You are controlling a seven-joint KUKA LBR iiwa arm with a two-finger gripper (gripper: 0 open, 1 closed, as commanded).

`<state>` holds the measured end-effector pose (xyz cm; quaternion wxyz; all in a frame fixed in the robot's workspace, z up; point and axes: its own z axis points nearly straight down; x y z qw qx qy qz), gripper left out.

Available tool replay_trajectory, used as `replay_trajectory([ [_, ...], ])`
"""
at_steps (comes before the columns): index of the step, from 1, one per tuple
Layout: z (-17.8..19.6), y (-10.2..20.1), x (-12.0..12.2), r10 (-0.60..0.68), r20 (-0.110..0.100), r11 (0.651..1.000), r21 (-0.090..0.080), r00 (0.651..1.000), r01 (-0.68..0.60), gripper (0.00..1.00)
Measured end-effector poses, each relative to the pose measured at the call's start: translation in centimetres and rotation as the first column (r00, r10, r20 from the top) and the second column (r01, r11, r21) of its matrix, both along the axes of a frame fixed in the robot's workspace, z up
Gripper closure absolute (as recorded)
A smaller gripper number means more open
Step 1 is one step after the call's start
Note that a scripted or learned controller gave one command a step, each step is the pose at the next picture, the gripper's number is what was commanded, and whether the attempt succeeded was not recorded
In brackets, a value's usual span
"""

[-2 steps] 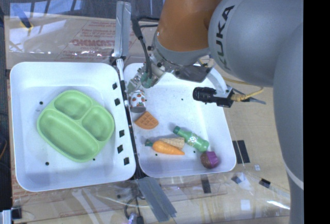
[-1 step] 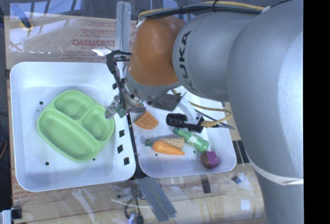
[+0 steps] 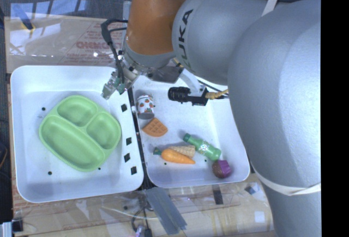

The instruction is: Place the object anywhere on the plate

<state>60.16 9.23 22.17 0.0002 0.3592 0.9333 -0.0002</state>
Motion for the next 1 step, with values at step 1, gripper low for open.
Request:
replay_trajectory([
  [1,-3.06,-2.27,-10.1,0.187,-0.004,0.982,0.0,0.982,-0.187,1.0],
])
